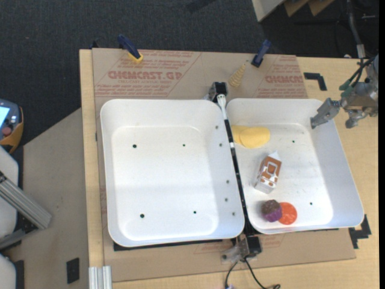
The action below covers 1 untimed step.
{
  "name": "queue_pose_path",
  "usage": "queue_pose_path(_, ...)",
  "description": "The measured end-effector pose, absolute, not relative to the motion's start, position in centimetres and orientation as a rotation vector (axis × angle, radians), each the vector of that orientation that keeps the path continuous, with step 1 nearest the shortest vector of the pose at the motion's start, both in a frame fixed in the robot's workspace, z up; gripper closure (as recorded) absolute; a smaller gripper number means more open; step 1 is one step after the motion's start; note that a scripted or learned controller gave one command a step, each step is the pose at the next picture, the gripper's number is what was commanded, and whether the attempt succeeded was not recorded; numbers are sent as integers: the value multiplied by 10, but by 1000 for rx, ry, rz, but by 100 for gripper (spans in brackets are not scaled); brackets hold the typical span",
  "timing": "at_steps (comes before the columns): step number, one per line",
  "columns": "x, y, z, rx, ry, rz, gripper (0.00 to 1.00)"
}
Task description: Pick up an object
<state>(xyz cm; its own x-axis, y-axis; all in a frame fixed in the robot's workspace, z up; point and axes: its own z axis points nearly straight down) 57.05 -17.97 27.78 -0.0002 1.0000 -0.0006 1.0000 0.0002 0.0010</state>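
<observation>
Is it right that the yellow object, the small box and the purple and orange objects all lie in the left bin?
Not quite. The camera view shows the yellow object, small box, purple object and orange object in the right bin, not the left bin.

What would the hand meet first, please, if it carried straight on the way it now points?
Probably the right bin's far-right rim: the hand hangs right there, pointing left and down. Further on lies the yellow lump, though depth is unclear.

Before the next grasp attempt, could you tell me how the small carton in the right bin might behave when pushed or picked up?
The small carton lies flat on the right bin, so a push would probably slide it rather than roll it. It looks like thin card, likely light and crushable. Its flat faces should suit the hand.
</observation>
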Motion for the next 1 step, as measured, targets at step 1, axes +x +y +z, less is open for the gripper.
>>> queue_pose_path(1, 651, -160, 185, 2213, 2224, 3, 0)
